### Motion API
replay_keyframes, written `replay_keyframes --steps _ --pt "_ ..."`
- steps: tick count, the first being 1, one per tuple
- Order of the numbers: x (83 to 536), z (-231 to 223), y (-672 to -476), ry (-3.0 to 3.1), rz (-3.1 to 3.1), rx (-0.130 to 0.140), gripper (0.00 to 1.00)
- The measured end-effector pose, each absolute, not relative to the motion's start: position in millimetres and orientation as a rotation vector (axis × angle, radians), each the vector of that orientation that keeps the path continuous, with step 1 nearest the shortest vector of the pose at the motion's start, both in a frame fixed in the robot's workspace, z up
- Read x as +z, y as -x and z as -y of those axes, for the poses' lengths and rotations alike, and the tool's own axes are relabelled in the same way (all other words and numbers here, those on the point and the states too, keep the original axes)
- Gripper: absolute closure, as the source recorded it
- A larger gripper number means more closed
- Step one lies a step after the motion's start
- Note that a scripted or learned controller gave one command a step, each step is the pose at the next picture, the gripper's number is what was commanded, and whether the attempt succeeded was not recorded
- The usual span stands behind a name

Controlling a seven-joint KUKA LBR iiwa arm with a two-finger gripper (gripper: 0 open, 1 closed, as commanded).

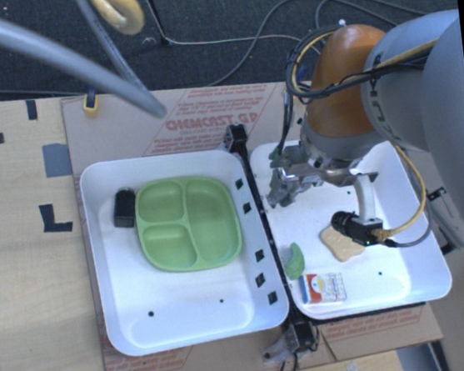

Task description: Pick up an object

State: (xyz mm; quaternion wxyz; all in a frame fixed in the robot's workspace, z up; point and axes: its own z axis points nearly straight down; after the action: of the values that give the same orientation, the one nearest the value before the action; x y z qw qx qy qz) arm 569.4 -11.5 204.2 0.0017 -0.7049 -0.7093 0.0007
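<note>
My gripper (283, 189) hangs over the left part of the right bin (411, 280), close to the divider between the bins. Its fingers look empty. Below it lie a small green piece (294, 258), a tan cracker-like piece (340, 243) and a small white packet with red and blue print (322, 287). The left bin (116, 270) holds a green divided plate (188, 223) and a small black block (124, 208) at the plate's left edge.
The orange-banded wrist (344, 74) and grey arm cover the right bin's upper right. A black clip strip (257, 219) runs between the bins. Cables loop around the wrist. A grey pole (56, 55) crosses the top left.
</note>
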Motion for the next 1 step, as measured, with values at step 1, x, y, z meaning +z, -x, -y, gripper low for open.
replay_keyframes --steps 1 --pt "201.2 -31.8 -556.0 2.213 2.225 0.003 1.00"
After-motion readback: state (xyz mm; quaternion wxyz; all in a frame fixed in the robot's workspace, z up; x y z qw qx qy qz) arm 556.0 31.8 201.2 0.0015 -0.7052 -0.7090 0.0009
